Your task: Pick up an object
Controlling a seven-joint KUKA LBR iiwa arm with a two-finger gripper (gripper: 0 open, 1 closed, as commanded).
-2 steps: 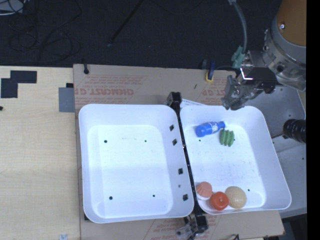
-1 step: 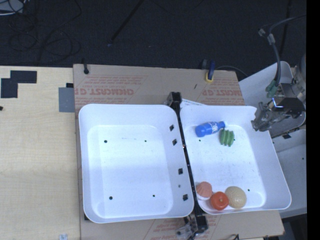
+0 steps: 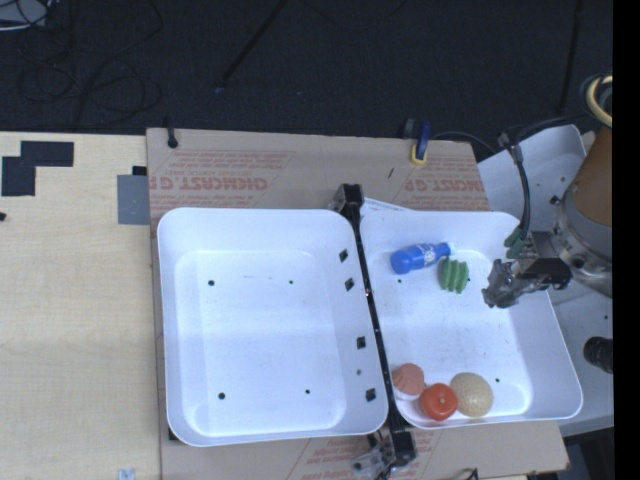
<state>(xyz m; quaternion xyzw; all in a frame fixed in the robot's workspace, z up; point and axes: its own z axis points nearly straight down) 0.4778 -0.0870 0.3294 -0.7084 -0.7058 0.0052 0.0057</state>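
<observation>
The right bin (image 3: 540, 388) holds a beige ball (image 3: 472, 393), a red tomato (image 3: 438, 402) and a pinkish piece (image 3: 408, 378) at its near edge. Farther back lie a blue bottle (image 3: 419, 257) and a green ridged object (image 3: 454, 275). The gripper (image 3: 500, 290) hovers just right of the green object; whether it is released or clenched cannot be told.

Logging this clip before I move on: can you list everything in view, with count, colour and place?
bins: 2, white, side by side on the bench
bottle: 1, blue, lying in the right bin, far end
ridged object: 1, green, right bin, just right of the bottle
ball: 1, red-orange, right bin, near corner
round object: 1, pinkish, right bin, left of the ball
round object: 1, beige, right bin, right of the ball
cardboard sheet: 1, brown, under the bins
arm: 1, grey, from the right
tool: 1, dark, over the right bin's right side
</observation>
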